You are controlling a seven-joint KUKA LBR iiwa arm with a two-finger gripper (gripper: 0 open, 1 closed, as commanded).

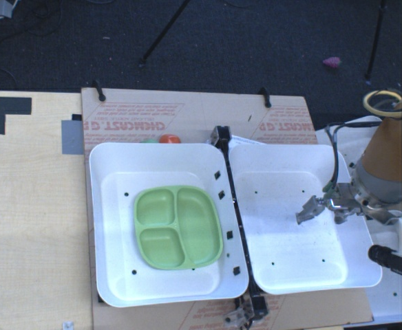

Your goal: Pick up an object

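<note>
1. You have two shallow white bins side by side on the worktop [29,253], resting on a cardboard sheet [187,119] with printed lettering.
2. In the left bin [111,280] lies a green divided plate [178,227] with three compartments, flat on the bin floor and roughly centred, a little toward the divider between the bins.
3. Just beyond the far rim of the left bin, you can see a small orange-red object [169,139] and a hint of something green beside it, both mostly hidden by the rim.
4. The arm [387,157] comes in from the right, its orange band above the grey wrist, over the right edge of the right bin [290,277].
5. The end effector [316,210] sits low over the right side of the right bin, well apart from the green plate. You see one grey finger [308,212] reaching leftward; nothing shows in its grip, and whether the fingers are apart or together cannot be told from this angle.
</note>
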